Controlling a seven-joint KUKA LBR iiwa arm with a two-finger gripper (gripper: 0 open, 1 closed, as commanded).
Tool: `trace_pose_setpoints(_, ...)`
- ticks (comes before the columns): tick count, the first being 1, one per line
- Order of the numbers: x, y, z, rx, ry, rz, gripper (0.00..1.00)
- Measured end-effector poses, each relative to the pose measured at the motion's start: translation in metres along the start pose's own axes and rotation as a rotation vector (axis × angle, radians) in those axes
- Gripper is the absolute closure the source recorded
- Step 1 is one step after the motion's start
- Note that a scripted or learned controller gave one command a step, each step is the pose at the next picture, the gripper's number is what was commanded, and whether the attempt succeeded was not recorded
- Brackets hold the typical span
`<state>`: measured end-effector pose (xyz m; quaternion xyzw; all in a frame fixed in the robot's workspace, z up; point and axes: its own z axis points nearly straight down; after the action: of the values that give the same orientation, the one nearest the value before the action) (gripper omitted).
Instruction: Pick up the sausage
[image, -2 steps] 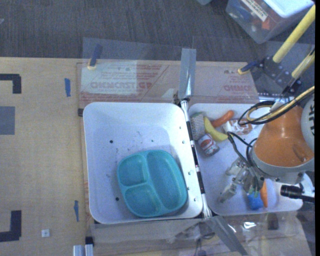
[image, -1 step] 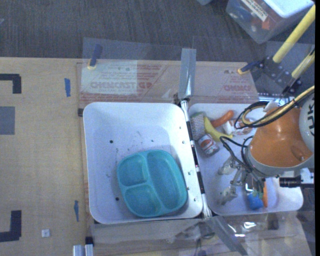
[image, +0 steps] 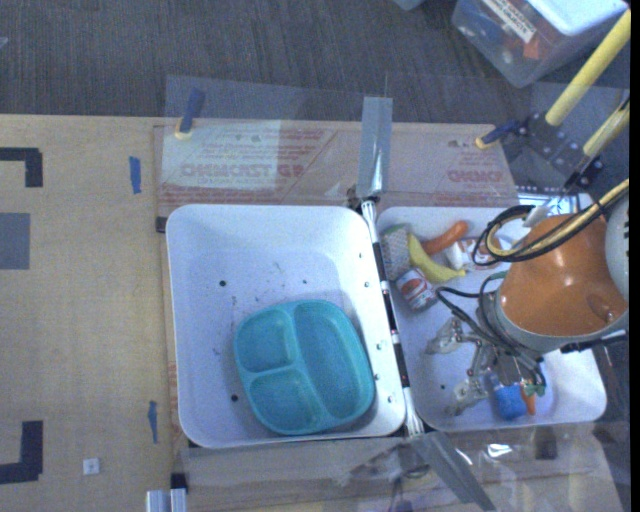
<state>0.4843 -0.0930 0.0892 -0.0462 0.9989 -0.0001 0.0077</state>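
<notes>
The sausage (image: 447, 238), orange-red and slightly curved, lies at the far end of the right bin (image: 590, 398). It touches a yellow banana (image: 436, 263) just in front of it. My gripper (image: 455, 368) hangs low over the near half of the same bin, well short of the sausage. Its metal fingers (image: 441, 342) stand apart, open, with bare bin floor between them. The arm's orange band (image: 555, 285) covers the bin's right side.
Near the sausage sit a small can (image: 415, 290) and a green-grey item (image: 396, 243). A blue block (image: 509, 402) and a small orange piece (image: 530, 401) lie by the gripper. The left bin (image: 200, 250) holds a teal divided plate (image: 303, 365).
</notes>
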Motion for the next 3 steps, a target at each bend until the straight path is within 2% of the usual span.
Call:
trace_pose_setpoints(1, -0.002, 0.000, -0.011, 0.000, -0.006, 0.002, 1.00)
trace_pose_setpoints(2, -0.006, 0.001, 0.000, 0.000, 0.006, -0.002, 1.00)
trace_pose_setpoints(3, -0.021, -0.033, 0.000, -0.001, -0.001, -0.207, 1.00)
